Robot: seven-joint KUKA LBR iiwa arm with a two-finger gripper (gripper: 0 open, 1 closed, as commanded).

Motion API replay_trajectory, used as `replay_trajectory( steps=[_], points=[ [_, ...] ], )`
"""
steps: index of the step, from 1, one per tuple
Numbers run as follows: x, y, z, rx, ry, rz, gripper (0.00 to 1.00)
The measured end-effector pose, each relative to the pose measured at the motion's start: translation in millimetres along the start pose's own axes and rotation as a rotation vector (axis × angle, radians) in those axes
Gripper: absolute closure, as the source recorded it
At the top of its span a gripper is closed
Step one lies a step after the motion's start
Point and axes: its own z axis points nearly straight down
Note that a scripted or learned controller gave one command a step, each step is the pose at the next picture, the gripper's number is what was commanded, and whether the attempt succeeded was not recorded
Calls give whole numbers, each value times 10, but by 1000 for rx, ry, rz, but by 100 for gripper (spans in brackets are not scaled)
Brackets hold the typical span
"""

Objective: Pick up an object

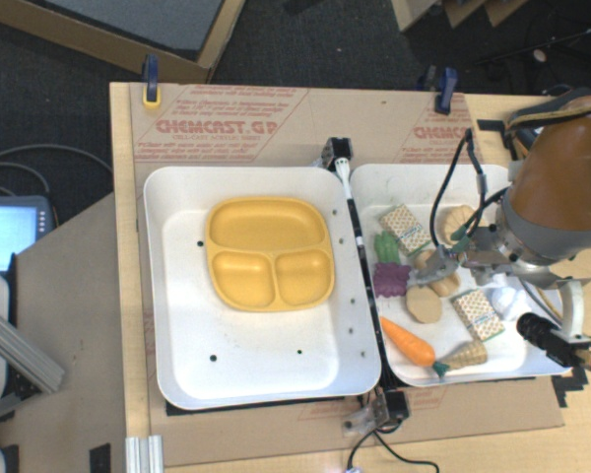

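In the left bin (167, 294) you have a yellow divided plate (271, 252). The right bin (399, 177) is crowded: carrot (408, 341), purple grapes (391, 278), green piece (387, 247), patterned packets (405, 227). The gripper (443, 265) hangs among them, a tan round piece (425, 307) just at its 7 o'clock; its state you cannot tell.

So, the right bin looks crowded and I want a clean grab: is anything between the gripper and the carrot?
Yes. The gripper sits over the middle of the right bin, and the carrot lies below it, near the front-left corner. A tan round piece lies between them, and the purple toy sits just left of that path.
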Motion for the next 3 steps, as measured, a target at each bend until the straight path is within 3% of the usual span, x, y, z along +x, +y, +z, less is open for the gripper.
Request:
replay_trajectory(
  steps=[1, 2, 3],
  points=[
    [-149, -166, 191, 4, 1, 2, 0],
    [-216, 489, 1087, -5, -3, -2, 0],
    [-216, 462, 954, -4, -2, 1, 100]
  ],
)
